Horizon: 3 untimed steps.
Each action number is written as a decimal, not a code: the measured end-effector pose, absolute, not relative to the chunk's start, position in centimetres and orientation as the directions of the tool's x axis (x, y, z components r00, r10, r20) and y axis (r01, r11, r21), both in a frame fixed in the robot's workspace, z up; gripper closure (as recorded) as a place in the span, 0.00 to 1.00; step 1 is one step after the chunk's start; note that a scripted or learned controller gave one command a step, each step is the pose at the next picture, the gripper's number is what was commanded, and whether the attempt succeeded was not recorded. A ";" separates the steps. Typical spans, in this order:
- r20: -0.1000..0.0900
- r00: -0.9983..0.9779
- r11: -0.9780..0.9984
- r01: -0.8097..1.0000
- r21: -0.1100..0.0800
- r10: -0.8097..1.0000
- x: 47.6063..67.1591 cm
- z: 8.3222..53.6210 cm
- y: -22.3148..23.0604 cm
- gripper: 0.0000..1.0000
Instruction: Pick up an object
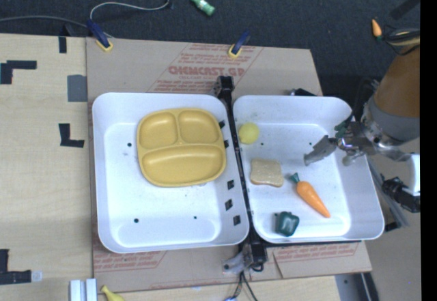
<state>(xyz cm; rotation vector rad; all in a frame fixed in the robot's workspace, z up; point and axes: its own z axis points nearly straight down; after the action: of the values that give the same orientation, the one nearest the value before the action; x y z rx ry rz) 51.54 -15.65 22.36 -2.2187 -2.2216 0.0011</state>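
At the near edge of the right bin [362, 224] lies a small dark green pepper-like toy [287, 223], close to the divider between the two bins. Just beyond it, toward the bin's middle, an orange carrot [312, 198] lies at a slant, its green top pointing toward a slice of toast [266, 173] that sits beside the divider. A small yellow ball [248, 132] rests near the far left corner of the same bin. The left bin [109, 156] carries a yellow divided plate [182, 146] in its far half. The gripper [326, 149] reaches in over the right edge of the right bin, above bare floor between the ball and the carrot; it holds nothing, and how far its jaws stand apart cannot be told from this slanted view. The carrot is the nearest candidate and probably the easiest. To take it well, the gripper should likely move toward the near edge, turn so the jaws span the carrot's narrow width, and descend over its thicker middle, keeping clear of the toast.
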 end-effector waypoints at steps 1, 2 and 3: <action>0.001 -0.001 0.001 1.000 -0.002 1.000 51.4 9.3 -14.4 0.00; 0.002 -0.001 0.001 1.000 -0.004 1.000 51.4 10.2 -14.4 1.00; 0.000 -0.002 0.002 1.000 0.001 1.000 50.1 22.4 -8.1 1.00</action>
<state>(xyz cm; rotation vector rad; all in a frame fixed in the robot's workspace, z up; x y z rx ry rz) 50.10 -8.14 22.40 -2.2194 -2.2239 -0.0009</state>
